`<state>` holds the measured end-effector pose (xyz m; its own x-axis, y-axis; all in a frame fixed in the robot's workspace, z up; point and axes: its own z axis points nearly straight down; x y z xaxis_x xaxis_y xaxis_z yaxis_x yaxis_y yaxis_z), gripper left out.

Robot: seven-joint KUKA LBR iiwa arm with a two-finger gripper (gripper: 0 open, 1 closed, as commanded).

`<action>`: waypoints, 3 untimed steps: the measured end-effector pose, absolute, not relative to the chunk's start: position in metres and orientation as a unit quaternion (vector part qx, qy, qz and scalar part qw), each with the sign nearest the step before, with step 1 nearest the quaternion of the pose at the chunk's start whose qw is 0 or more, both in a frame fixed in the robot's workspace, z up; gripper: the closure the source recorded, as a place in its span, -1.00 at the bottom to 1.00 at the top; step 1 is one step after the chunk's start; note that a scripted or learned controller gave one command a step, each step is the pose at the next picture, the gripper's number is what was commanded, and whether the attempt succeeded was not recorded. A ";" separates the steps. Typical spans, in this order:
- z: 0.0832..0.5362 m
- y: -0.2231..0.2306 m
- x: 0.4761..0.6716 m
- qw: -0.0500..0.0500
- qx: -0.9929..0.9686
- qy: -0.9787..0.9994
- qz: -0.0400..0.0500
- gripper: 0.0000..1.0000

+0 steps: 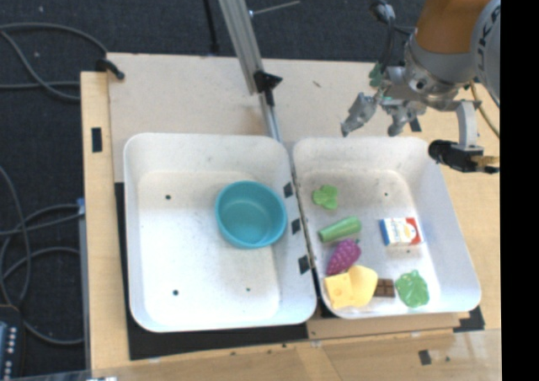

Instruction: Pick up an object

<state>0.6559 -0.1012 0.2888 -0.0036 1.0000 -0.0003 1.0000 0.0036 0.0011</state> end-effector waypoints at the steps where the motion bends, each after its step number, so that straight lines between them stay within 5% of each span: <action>1: 0.289 -0.101 0.656 0.001 0.706 0.708 0.000 -1.00; 3: 0.187 -0.102 0.654 0.000 0.707 0.707 -0.003 -1.00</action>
<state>0.6540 -0.1018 0.1866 0.0009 1.0000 -0.0038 1.0000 -0.0009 -0.0033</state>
